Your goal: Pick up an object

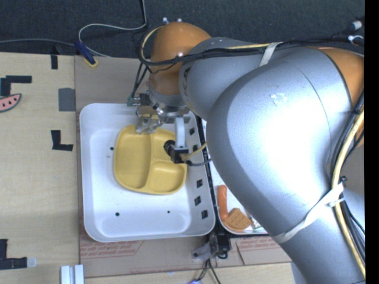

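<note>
Yellow divided dish (pixel 148 164) lies near the left bin's (pixel 98 176) far edge. Hand (pixel 148 122) sits at its far rim, seemingly positioned to grasp; whether it is apart or together, I cannot tell.

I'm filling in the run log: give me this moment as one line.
gripper: over the far rim of the yellow divided plastic dish | dish: flat in left white bin | grasp: unconfirmed

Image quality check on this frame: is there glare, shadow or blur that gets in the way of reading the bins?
Camera view: sharp, evenly lit; mild sheen on the grey arm, soft shadow inside the left bin below the yellow dish; the arm itself, not lighting, hides most of the right bin.
</note>
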Robot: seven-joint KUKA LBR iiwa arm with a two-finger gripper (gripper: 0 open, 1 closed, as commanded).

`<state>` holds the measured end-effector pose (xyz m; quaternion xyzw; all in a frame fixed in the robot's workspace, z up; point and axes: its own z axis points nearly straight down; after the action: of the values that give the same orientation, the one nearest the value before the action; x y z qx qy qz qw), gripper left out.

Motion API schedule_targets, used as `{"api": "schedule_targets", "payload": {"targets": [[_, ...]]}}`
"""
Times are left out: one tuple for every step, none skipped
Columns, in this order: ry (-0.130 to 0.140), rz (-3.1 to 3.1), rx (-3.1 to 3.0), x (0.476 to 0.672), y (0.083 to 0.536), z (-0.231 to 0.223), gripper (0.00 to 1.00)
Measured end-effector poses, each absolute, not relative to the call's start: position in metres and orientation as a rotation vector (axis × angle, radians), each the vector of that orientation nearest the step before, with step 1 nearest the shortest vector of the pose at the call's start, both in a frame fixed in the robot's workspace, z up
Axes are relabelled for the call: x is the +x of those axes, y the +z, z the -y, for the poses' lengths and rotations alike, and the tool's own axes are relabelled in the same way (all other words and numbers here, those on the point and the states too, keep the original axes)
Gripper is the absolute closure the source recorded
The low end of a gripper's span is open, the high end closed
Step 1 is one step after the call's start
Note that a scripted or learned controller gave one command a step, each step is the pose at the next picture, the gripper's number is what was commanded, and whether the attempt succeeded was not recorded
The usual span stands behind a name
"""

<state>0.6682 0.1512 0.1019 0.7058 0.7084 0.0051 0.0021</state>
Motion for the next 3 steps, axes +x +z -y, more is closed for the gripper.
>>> {"api": "schedule_targets", "payload": {"targets": [[0.000, -2.226, 2.219, 0.668, 0.149, -0.234, 1.00], [0.002, -2.222, 2.218, 0.669, 0.259, -0.233, 1.00], [-0.005, -2.224, 2.219, 0.668, 0.236, -0.233, 1.00]]}}
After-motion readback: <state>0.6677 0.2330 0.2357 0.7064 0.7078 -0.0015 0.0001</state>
